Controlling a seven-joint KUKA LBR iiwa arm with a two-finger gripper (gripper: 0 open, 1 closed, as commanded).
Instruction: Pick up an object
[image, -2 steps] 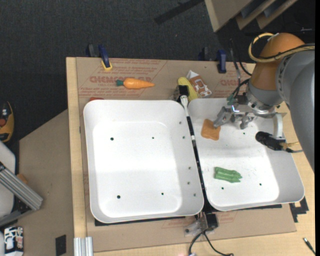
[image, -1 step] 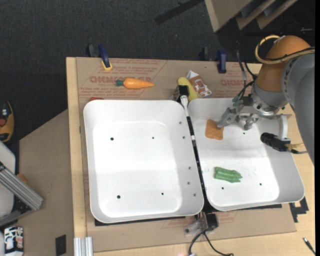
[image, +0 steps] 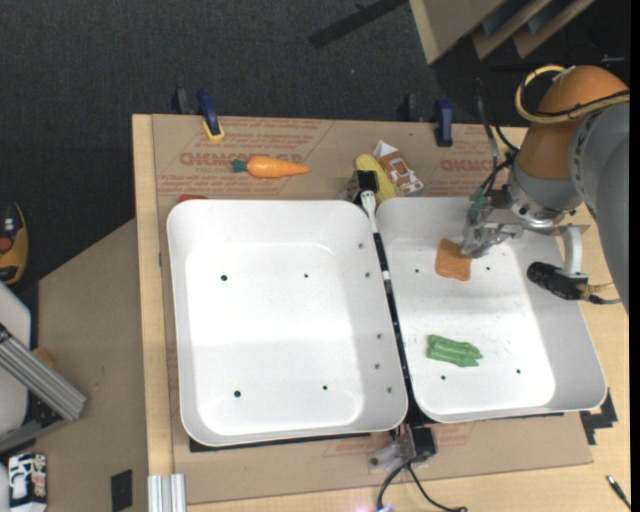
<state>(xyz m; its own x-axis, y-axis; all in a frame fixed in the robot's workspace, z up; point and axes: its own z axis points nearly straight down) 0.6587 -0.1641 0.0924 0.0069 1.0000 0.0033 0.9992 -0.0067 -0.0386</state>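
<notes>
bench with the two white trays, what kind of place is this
Probably a robot test lab: a board clamped to the bench holds two white trays, a grey and orange robot arm reaches over toy food like a carrot, and cables trail about.

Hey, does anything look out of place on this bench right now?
Yes. A toy carrot and a small heap of items lie on the cardboard behind the bins, outside both. The orange block and green piece sit inside the right bin.
</notes>
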